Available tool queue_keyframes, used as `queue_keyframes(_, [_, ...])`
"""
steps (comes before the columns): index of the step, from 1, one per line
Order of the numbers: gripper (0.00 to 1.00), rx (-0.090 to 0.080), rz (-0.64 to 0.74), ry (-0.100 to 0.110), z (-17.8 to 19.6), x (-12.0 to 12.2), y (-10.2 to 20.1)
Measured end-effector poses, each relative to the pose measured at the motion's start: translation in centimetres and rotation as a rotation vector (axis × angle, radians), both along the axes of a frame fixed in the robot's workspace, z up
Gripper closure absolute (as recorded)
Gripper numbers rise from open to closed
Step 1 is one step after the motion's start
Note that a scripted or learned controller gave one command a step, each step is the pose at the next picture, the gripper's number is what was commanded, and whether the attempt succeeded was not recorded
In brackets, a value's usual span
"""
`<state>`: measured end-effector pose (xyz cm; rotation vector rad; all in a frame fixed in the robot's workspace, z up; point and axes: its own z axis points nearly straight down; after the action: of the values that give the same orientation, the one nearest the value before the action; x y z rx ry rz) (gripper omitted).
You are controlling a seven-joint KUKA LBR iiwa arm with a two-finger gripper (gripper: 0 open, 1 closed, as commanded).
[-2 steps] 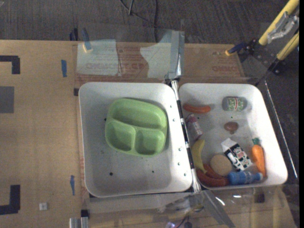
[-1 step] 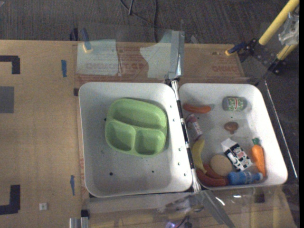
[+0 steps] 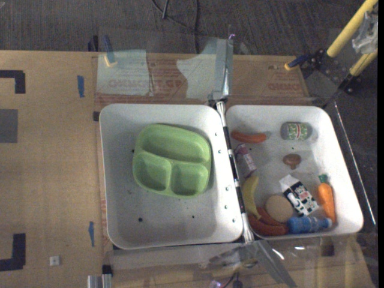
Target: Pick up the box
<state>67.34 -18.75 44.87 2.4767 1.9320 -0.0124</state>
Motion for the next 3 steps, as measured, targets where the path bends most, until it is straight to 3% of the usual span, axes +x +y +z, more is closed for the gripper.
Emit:
queue_keyframes(1, [1.0,-0.003,0.006,0.0,0.8,0.3,0.3])
queue_keyframes(2, [1.0,0.007,0.107,-0.001,-1.6,-0.6,15.0])
queue_keyframes(3, [1.0,0.004,-0.147,0.0,-1.6,-6.9,6.0])
